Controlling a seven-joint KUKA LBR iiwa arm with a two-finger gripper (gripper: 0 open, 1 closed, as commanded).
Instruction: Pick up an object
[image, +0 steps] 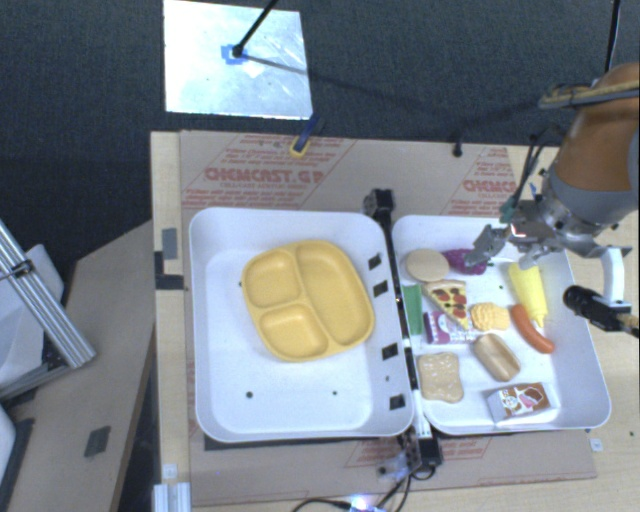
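I read this as the approach step: nothing is lifted yet. My gripper (508, 245) hangs over the back of the right bin (590, 400), its two fingers spread apart with nothing between them — one tip above the purple toy (462, 260), the other near the top of the corn cob (529, 290).

Candidates all lie in the right bin: a round bun (427, 265), pizza slice (447, 298), hot dog sausage (531, 329), bread roll (496, 356), toast slice (440, 375) and a small carton (520, 400). The left bin (215, 330) bears a yellow divided plate (305, 298).

Next move, as I judge it — centre over one item, most likely the corn cob or the purple toy, descend until the fingers straddle it, then close. The items are packed closely, so a neighbour may get nudged.
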